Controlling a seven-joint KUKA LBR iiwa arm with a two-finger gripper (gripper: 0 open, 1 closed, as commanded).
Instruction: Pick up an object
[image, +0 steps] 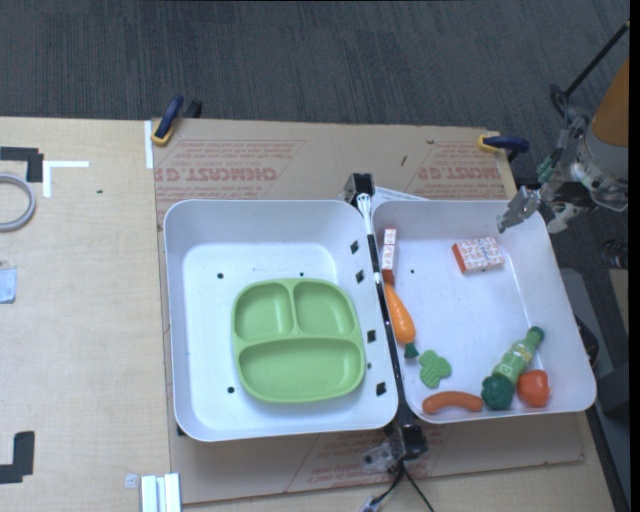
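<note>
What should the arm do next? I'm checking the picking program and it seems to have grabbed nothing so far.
Probably swing the gripper left and down over the red and white box. The gripper sits at the right bin's upper right corner, above the rim, with nothing seen between its fingers. The box is the nearest item and lies apart from the other toys.

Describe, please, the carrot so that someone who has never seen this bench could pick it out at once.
Start at the right-hand white bin, the one beside the bin holding the green divided plate. Along its left wall, about halfway down, lies the carrot, pointing up and down the picture. It is orange and tapered, unlike the green piece just below it and the sausage at the bottom edge.
</note>
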